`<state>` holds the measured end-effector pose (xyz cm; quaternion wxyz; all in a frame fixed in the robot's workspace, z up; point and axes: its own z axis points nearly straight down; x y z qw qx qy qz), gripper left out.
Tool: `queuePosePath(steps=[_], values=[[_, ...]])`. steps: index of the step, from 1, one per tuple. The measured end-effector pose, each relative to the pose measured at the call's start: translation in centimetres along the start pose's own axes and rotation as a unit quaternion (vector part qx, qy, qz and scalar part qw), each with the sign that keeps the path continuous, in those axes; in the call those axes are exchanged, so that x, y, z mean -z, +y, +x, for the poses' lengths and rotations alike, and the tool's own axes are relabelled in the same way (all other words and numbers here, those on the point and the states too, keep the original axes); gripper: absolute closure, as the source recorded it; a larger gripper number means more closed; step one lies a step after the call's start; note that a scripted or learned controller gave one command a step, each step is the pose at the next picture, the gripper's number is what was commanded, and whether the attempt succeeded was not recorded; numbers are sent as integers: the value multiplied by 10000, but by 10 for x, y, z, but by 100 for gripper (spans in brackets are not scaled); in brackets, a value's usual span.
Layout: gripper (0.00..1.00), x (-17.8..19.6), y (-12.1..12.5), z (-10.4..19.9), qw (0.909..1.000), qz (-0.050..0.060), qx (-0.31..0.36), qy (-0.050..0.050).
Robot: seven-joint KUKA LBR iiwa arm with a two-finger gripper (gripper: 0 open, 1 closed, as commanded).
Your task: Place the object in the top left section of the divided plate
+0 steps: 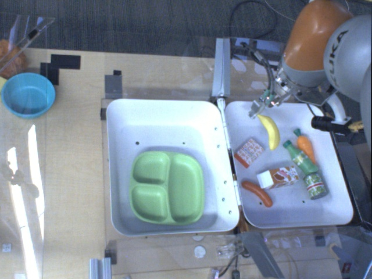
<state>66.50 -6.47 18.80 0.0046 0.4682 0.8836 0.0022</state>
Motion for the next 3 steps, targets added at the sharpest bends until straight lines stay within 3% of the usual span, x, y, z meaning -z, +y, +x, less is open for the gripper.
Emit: queuePosePath(steps=[1, 2, 3], values=[[100, -1, 28, 93, 9967, 4, 807, 15], [100, -1, 101, 167, 9871, -2, 1599, 19], [100, 12, 103, 167, 9870, -42, 1606, 1]])
